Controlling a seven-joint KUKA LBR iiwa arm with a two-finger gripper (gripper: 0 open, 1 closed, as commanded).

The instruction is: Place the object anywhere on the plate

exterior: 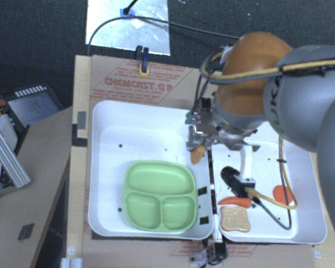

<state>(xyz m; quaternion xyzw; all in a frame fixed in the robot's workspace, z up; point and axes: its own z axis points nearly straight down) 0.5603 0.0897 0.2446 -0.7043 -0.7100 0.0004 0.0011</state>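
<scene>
Arm [287,82]: grey, with an orange band above the wrist, reaching in from the right and leaning over the seam between the two bins.

Fingers [196,150]: pointing down over the inner edge of the left bin, clamped on a small orange-brown object (its lower end shows below the tips).

Object [196,155]: held between the fingers, hanging above the left bin's floor, just beyond the plate's far right corner; it is not over the plate.

Plate [160,194]: pale green, with three compartments, one wide section on the far side and two smaller ones nearer the camera; it lies flat in the left bin, below and to the left of the fingers, apart from them.

Left bin [113,132]: shallow and white, carrying the plate in its nearer half.

Right bin [302,187]: shallow and white, just to the right of the fingers, partly hidden by the arm.

Toast slice [235,219]: flat in the right bin's near left corner, well below the fingers.

Red-orange strip [234,202]: lies just beyond the toast slice.

Orange round piece [283,195]: farther right in the same bin, crossed by a cable.

Worktop [140,79]: a brown printed board under both bins.
</scene>
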